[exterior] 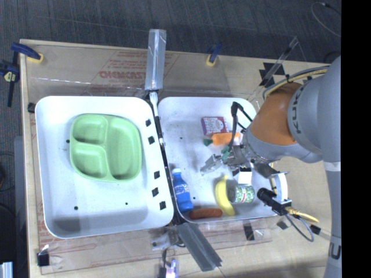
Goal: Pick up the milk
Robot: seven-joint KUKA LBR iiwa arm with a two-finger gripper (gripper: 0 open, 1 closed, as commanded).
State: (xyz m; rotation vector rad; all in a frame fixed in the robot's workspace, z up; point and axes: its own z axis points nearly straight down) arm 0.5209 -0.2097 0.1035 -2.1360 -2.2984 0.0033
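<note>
The milk is a small maroon carton with a pale label, lying at the back of the right bin. My gripper hangs low over the middle of that bin, in front of the carton and apart from it. Its fingers are open, with only bare bin floor between them. An orange carrot-like piece lies between the gripper and the carton. The grey arm with its orange band reaches in over the bin's right wall.
A blue bottle lies along the right bin's left wall. A yellow banana, a green can and a brown sausage crowd the front. The left bin holds a green divided plate.
</note>
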